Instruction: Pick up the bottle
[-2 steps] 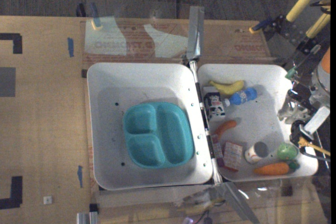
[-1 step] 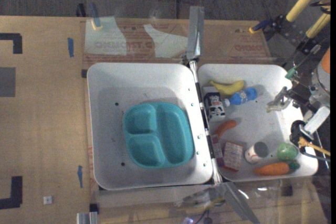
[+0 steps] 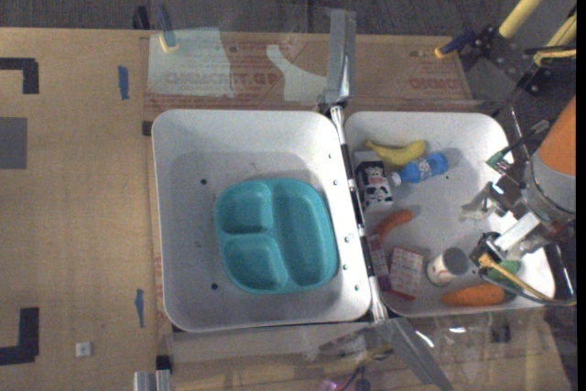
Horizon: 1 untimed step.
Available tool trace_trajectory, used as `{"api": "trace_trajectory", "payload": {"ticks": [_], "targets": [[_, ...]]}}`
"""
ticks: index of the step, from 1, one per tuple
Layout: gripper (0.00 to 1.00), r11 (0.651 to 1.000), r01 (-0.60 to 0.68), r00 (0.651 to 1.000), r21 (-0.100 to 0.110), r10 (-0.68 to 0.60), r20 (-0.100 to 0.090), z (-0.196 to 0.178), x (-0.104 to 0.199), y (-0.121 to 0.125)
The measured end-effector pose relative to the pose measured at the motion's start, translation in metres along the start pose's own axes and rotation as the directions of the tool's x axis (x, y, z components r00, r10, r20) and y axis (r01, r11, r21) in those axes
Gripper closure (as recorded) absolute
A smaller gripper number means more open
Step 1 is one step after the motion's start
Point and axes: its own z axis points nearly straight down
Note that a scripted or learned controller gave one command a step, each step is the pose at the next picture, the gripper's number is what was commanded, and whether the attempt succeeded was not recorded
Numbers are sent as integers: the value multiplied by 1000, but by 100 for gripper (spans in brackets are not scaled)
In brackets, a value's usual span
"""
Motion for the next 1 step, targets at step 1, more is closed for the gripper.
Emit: {"api": "trace_trajectory", "payload": {"ticks": [1], "targets": [[0, 998, 57, 998, -9, -57, -5, 81, 44, 32]]}}
